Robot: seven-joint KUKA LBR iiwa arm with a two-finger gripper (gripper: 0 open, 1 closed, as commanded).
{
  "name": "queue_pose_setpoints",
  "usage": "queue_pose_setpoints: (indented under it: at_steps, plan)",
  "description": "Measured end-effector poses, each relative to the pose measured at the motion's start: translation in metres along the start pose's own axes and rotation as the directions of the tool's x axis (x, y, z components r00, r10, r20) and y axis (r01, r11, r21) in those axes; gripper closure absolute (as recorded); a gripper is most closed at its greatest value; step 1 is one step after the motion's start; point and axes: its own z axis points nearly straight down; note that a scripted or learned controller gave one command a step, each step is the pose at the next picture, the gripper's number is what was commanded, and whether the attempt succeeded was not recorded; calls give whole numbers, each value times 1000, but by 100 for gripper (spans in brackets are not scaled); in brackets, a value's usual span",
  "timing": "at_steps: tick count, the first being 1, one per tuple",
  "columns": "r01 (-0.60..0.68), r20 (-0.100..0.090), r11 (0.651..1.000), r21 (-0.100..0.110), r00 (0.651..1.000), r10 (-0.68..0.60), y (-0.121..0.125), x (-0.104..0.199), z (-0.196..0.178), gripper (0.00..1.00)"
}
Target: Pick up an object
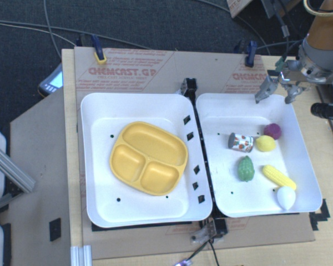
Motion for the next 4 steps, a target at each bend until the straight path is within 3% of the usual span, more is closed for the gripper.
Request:
queue_pose_setpoints:
  at_steps: [1, 2, 4]
  plan:
    - [3, 3, 1000, -15, 1000, -3, 3, 1, -10, 0]
    - [5, 1, 1000, -9, 1000, -5, 3, 7, 52, 0]
    - [5, 2, 1000, -10, 1000, -5, 5, 13, 137, 0]
